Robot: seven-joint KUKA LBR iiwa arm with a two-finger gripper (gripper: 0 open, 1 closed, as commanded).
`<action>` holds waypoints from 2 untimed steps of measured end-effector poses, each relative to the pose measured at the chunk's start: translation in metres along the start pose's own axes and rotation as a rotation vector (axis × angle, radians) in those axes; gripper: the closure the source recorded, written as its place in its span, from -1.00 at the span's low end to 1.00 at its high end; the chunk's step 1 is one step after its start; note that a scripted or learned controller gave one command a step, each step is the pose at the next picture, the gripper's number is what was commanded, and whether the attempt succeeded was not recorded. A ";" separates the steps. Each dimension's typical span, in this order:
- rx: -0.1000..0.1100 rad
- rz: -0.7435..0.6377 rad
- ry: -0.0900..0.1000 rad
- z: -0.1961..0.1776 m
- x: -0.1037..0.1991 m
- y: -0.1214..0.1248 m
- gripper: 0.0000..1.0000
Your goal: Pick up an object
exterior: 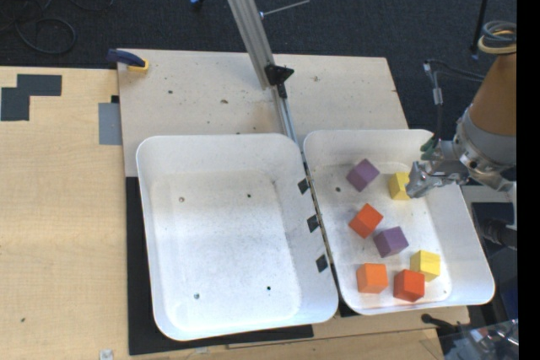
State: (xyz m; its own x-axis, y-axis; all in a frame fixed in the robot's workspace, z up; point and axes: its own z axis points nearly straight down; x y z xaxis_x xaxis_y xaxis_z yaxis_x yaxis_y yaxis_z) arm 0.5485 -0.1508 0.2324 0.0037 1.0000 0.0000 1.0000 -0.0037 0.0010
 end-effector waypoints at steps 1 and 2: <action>0.006 -0.008 0.003 0.009 0.057 -0.008 1.00; 0.006 -0.009 0.004 0.014 0.119 -0.011 1.00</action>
